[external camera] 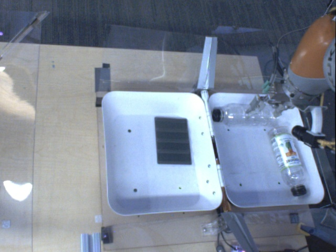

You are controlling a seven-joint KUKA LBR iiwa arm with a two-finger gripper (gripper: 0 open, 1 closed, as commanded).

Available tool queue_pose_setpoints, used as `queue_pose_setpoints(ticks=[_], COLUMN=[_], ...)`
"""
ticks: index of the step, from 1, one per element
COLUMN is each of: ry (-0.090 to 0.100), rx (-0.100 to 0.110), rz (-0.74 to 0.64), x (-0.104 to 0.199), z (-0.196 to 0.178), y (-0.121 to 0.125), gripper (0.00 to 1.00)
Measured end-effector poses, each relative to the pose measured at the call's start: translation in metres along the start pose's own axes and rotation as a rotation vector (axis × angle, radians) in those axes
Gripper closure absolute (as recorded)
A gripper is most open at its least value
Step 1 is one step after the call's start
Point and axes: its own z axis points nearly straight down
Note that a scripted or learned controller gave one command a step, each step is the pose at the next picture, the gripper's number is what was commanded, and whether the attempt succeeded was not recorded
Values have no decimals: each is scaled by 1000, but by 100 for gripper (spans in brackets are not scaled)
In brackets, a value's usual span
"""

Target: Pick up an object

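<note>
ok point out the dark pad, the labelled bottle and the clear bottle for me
dark pad (172, 140), camera view, middle of its ribbed top
labelled bottle (286, 154), camera view, on its label
clear bottle (239, 114), camera view, on its see-through body

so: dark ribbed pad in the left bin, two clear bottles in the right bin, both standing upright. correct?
Not quite. The camera view shows both bottles lying on their sides: the labelled bottle and the bare bottle in the right bin. The dark ribbed pad is in the left bin.

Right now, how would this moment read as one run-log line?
arm: upper right, over right bin | right bin: clear bottle along far wall, labelled bottle near right wall | left bin: dark ridged block | grasp: none seen
</note>
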Motion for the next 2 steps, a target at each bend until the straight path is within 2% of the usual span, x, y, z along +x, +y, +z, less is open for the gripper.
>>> queue_pose_setpoints(ticks=[1,2], ry=[-3,-3], rx=[-1,-4], rz=[24,-109], x=[-12,-61], z=[65,22], y=[3,-13], gripper=[0,0])
